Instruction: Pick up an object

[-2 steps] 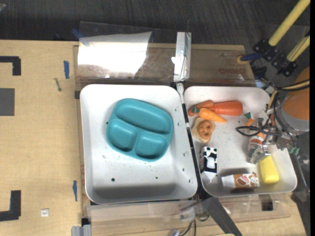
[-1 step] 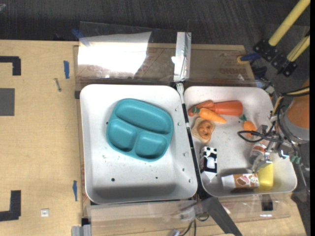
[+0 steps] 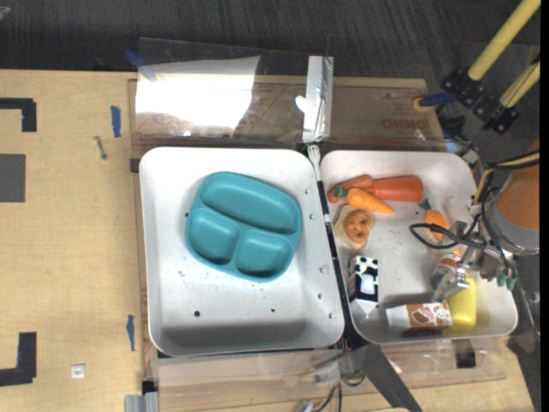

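Note:
The right bin [image 3: 403, 256] holds a long orange carrot [image 3: 393, 187], a smaller carrot [image 3: 366, 201], a small orange piece [image 3: 437, 219], a round tan face toy [image 3: 356, 224], a black-and-white item [image 3: 366, 279], a white bottle with a brown label [image 3: 419, 316] and a yellow object [image 3: 464, 305]. My gripper [image 3: 452, 275] hangs low at the bin's right side, just above the yellow object and the bottle's right end. Nothing can be seen held in it.
The left bin [image 3: 171, 299] carries a teal divided plate [image 3: 243, 225]. A black cable [image 3: 426, 232] loops near the gripper. The arm's orange band [image 3: 520, 206] sits over the right bin's right rim. Yellow-and-black struts [image 3: 497, 50] stand at the upper right.

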Controlling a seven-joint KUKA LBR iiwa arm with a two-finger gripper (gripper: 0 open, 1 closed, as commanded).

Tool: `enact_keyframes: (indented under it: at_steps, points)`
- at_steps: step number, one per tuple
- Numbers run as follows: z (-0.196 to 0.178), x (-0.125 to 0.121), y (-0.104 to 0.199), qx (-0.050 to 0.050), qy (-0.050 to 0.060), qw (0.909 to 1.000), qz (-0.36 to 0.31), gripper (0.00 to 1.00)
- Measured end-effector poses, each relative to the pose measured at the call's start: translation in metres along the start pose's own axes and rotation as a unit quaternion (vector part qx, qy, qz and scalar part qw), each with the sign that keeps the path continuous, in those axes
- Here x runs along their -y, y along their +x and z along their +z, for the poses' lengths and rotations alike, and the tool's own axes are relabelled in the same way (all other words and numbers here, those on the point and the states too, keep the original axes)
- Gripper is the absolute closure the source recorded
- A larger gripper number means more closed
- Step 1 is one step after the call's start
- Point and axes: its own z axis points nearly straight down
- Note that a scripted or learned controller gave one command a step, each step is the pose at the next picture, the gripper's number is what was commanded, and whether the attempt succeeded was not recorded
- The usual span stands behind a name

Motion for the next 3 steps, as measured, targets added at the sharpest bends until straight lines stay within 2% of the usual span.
enact_keyframes:
  at_steps: [1, 2, 3]
  points:
    - [-0.001, 0.01, 0.006, 0.001, -0.001, 0.9999, 0.011, 0.0]
    - [0.0, 0.008, -0.009, 0.0, 0.001, 1.0, -0.007, 0.0]
    - [-0.012, 0.0, -0.012, 0.004, -0.004, 0.9999, -0.011, 1.0]
